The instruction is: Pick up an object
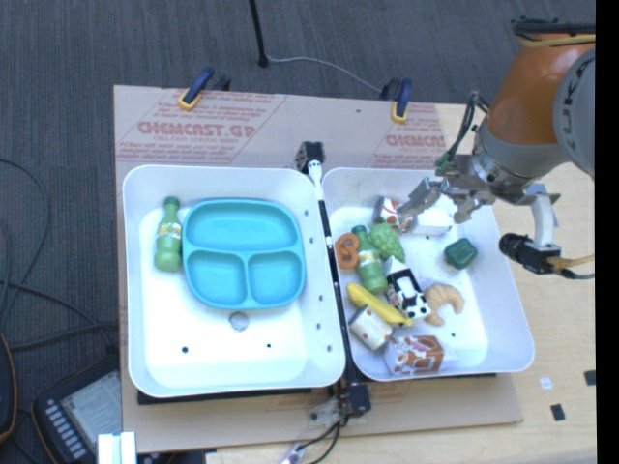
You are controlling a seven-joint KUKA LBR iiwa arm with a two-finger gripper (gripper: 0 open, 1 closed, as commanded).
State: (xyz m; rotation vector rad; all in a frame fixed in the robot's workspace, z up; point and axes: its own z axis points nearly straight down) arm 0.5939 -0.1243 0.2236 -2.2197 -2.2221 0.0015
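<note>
Grey arm, orange band, metal claw, black side cable

A heap of small toy items is seen in the right bin, all lying below and to the left of the gripper; nearest its fingers a white object and a red-and-white piece are found, though contact cannot be judged; a dark green block lies alone just below the fingers. Farther from the fingers, a broccoli, an orange slice, a green bottle, a yellow banana, a black-and-white cow, a tan croissant, a pale cube and a brown-and-white packet are crowded together, many touching.
</note>
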